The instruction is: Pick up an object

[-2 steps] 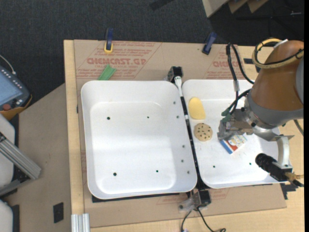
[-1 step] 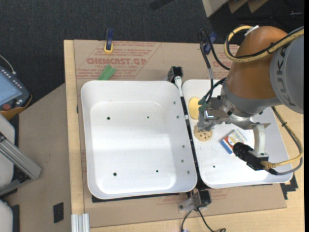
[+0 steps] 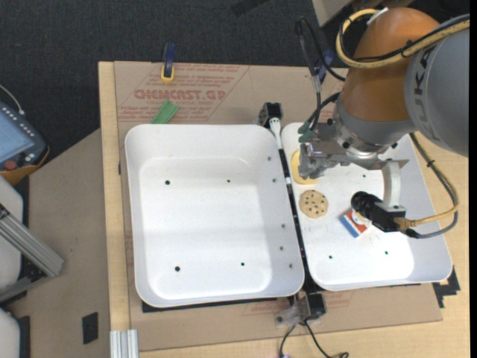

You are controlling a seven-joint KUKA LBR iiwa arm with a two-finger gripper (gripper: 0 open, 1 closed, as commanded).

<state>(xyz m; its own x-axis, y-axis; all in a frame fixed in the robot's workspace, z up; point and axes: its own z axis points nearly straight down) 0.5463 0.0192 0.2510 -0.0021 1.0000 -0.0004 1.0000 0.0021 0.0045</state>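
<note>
Arm (image 3: 387, 58): grey with an orange band, reaching in from the right and bent down over the far part of the right bin.
Gripper (image 3: 311, 159): low over the far-left part of the right bin, close to the wall shared with the left bin. How far open it is cannot be told from this angle, nor whether it has hold of anything.
Right bin (image 3: 373, 263): white and shallow, with three loose things in its left half.
Yellow piece (image 3: 298, 171): pale yellow with a rounded edge, against the bin's left wall. It lies directly under the gripper and is partly hidden by it; contact between them cannot be made out.
Cookie (image 3: 314, 203): round, tan, with dark specks. It lies flat just near of the yellow piece, apart from the gripper.
Box (image 3: 353, 223): small, in red, white and blue. It lies right of the cookie and slightly nearer, not touching it.
Left bin (image 3: 201, 222): white, edge to edge with the right bin; a few dark dots on its floor.
Cardboard (image 3: 216, 88): brown sheet under both bins, with red print along its far part.
Green strip (image 3: 165, 111): on the cardboard, just beyond the left bin's far-left corner.
Clamp (image 3: 168, 66): blue and yellow, on the far edge of the cardboard.
Black clips: one at the far end of the seam between the bins (image 3: 270, 115), one at the near end (image 3: 311, 304).
</note>
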